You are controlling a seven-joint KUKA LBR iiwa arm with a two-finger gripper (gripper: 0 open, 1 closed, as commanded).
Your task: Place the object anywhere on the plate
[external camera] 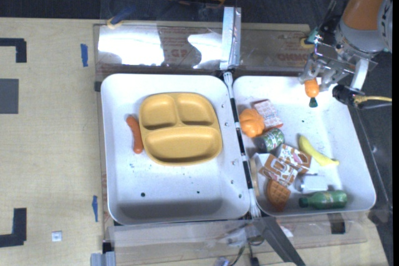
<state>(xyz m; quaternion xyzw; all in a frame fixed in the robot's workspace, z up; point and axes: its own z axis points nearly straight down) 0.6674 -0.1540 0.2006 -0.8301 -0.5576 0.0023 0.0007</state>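
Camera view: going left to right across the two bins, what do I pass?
Hot dog → yellow plate → orange → banana → right bin's far rim. The small carrot hangs below the tool, roughly above the banana.

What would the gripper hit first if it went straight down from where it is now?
Probably bare floor in the back corner of the right bin. The gripper holds a small carrot, which would touch first. Depth is unclear from this angle.

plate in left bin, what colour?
Yellow, a mustard shade. The plate shows in the camera view.
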